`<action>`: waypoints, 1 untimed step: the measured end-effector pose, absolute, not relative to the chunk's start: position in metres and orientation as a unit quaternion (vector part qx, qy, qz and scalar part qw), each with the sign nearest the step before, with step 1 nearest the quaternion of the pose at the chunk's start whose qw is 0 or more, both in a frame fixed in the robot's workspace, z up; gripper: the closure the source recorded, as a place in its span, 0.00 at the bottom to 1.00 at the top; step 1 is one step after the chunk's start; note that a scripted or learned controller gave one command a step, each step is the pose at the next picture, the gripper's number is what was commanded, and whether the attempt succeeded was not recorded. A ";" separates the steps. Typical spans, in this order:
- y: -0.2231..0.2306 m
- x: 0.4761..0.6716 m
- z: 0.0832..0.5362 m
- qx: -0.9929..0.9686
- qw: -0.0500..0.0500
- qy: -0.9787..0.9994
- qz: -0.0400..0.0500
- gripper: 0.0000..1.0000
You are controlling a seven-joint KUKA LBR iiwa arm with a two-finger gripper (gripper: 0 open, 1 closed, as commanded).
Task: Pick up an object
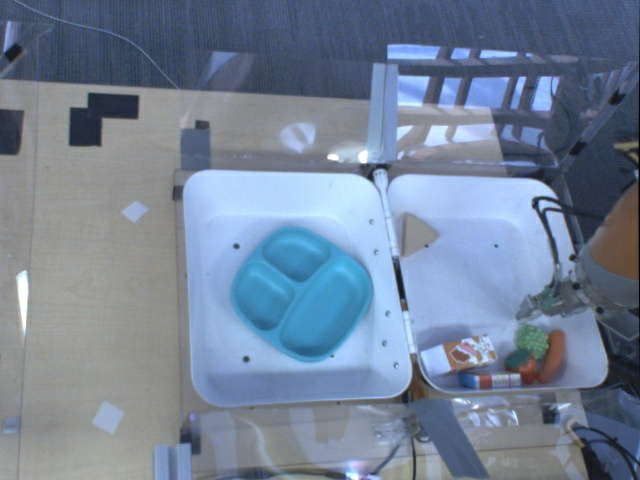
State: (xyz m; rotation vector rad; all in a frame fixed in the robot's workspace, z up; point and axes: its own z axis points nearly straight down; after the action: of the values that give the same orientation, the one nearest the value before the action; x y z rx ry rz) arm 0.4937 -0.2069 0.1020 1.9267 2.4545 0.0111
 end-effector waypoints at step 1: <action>-0.207 0.494 0.102 0.617 0.010 0.786 0.004 0.00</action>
State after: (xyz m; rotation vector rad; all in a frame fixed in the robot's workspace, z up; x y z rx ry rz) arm 0.4936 -0.2069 0.1019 1.9271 2.4545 0.0110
